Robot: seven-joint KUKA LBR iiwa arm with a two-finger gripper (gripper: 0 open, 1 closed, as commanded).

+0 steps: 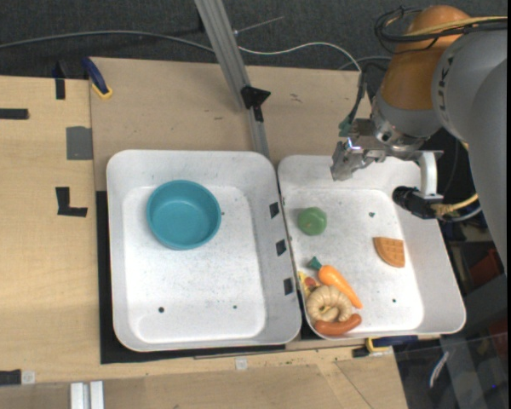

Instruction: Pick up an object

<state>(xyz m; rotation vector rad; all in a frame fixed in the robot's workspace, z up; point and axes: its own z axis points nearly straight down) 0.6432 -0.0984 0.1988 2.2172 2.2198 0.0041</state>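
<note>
Green ball [312, 221], likeliest pick, sits loose in the right bin [426, 309] nr its left wall, just below the pincer [347, 164], which hovers over the bin's top edge w/ nothing held; finger gap unclear.

No text, label, brand, number or sign can be read anywhere. The black tape pieces [68, 201] on the wooden bench [34, 271] are plain shapes (angles and bars, not letters), and the small black marks [278, 247] along the seam between the two bins are too small to make out.
</note>
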